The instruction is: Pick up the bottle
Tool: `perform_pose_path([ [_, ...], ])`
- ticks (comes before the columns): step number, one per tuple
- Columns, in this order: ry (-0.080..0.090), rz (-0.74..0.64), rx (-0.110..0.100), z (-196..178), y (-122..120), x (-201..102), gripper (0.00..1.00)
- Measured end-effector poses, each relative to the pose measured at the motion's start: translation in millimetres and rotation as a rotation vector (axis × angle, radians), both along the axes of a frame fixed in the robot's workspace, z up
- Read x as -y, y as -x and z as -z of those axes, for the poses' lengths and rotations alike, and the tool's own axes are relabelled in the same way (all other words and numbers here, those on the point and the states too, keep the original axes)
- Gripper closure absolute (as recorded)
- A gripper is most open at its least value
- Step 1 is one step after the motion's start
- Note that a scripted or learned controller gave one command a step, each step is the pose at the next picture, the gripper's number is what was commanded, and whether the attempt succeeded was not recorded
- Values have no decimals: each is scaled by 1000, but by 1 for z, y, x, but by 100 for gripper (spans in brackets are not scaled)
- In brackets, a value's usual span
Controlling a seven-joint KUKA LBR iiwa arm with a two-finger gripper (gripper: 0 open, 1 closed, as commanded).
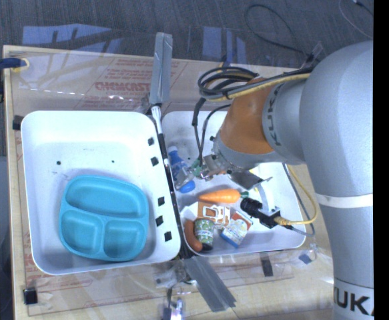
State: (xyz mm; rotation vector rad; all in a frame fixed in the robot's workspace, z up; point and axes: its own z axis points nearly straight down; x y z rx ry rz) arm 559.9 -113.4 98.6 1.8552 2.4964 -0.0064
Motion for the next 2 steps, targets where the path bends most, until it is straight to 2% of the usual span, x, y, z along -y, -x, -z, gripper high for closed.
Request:
perform_pose_path([
  [1,-10,-10,-16,-4,2,-5,100],
  [2,-23,208,-25,-128,-16,-41,100],
])
